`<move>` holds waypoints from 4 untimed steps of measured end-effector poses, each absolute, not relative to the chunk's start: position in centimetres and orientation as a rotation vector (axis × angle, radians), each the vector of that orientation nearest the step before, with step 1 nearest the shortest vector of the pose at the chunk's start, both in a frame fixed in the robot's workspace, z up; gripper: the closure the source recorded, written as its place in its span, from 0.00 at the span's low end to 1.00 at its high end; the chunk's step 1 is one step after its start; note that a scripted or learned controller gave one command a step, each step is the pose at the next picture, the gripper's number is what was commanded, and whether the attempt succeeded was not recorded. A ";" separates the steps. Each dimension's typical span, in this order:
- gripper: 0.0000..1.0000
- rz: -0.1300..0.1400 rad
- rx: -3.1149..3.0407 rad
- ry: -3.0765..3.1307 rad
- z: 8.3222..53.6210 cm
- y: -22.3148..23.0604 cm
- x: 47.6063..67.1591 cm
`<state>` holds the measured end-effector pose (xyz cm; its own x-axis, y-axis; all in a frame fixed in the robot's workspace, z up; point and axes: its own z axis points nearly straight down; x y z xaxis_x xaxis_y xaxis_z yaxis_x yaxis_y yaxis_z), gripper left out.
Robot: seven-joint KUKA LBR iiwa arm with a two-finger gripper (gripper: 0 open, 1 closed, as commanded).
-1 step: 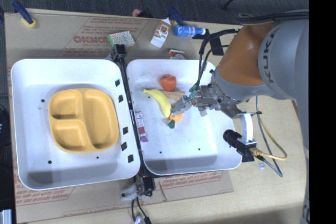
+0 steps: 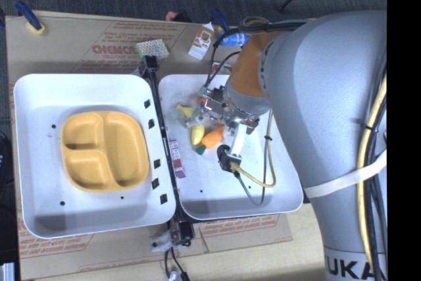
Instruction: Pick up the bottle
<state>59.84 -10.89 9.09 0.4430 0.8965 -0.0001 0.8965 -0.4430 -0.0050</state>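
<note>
— Bottle point(image 2: 197, 135)?
— Most likely the small yellow piece in the right bin point(image 2: 276, 187), around 10 o'clock from the bin's middle. Rounded, smooth, plastic-looking, lying on its side. Too small and too crowded to be sure.
— Crowded by what?
— Touching an orange piece point(image 2: 213, 137) at its 3 o'clock, glossy and rounded. A small green bit point(image 2: 200, 150) at its 6 o'clock. Another yellow scrap point(image 2: 184, 110) at 11 o'clock, slightly apart.
— Gripper point(image 2: 220, 116)?
— Hanging just above that cluster, at 1 o'clock from the bottle; dark metal, wires, a pale bracket. Open or closed: impossible to tell. Nothing visibly held.
— Arm point(image 2: 329, 95)?
— Broad matte grey shell at 3 o'clock, orange band above the wrist, with a yellowish cable point(image 2: 253, 181) looping down over the bin floor.
— Bins?
— Shallow, white, rounded corners, smooth plastic, side by side on printed brown cardboard point(image 2: 99, 43) over the table. In the left bin point(image 2: 39, 207), a yellow tray point(image 2: 105, 148) with three compartments, soft-edged and matte.
— Elsewhere?
— At 12 o'clock on the cardboard, a green patterned pad point(image 2: 152, 47); a blue clamp point(image 2: 27, 16) at 10 o'clock.
</note>
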 end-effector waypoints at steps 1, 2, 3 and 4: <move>1.00 -0.002 -2.660 -1.665 10.3 -10.8 60.1; 1.00 0.004 -2.457 -1.949 19.2 -8.3 51.8; 1.00 0.002 -2.191 -2.248 24.3 -9.5 47.6; 1.00 0.002 -1.606 -2.696 17.2 -10.7 47.6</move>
